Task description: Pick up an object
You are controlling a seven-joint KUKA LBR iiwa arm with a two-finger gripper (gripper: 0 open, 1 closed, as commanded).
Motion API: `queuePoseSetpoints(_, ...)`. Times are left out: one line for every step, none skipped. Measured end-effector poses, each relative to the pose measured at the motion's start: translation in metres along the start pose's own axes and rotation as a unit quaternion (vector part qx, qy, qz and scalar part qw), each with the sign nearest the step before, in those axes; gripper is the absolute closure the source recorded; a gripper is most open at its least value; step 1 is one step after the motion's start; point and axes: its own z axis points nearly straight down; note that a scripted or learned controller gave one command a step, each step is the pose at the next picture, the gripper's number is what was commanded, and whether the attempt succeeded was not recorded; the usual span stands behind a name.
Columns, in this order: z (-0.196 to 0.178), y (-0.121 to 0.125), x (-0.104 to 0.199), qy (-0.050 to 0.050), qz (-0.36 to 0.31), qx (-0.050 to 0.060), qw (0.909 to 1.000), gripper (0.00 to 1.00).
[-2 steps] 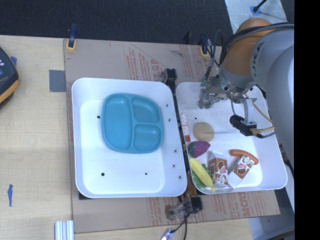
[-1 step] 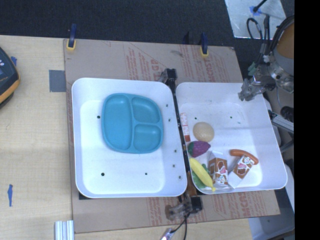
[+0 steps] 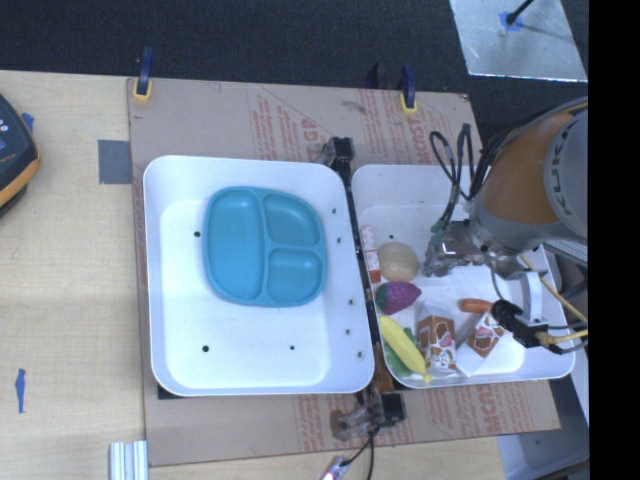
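We judge the chief risk to be crowding. At the near end of the right-hand shallow white bin (image 3: 545, 368) the toys lie packed: a yellow plastic corn cob (image 3: 403, 346) against the left wall, a small brown-and-white printed carton (image 3: 437, 340) touching it, and a second, red-brown carton (image 3: 486, 335) just beside that. A descent there could catch two things at once or push one against the wall, and the flat cartons may slip from a pinch. A thin orange carrot-like piece (image 3: 476, 305) lies a little farther in, low and narrow, easy to miss.

Farther still sit a magenta ridged toy fruit (image 3: 401, 295) and a pale beige rounded one (image 3: 398, 261), touching or nearly so; either could roll away from a closing claw.

The gripper (image 3: 447, 248) hangs over the middle of this bin, near the beige fruit, below the grey arm's orange band (image 3: 520, 173). We cannot tell how far the claw is parted, and we see nothing in it.

The left-hand white bin (image 3: 180, 368) holds a blue plastic divided plate (image 3: 265, 246), lying flat toward its far end.
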Motion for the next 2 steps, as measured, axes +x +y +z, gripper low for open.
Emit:
queuePoseSetpoints(-0.101, -0.022, 0.037, 0.0, 0.0, -0.001, 1.0, 1.0)
queuePoseSetpoints(0.0, -0.047, 0.018, 0.0, 0.0, 0.0, 1.0, 1.0)
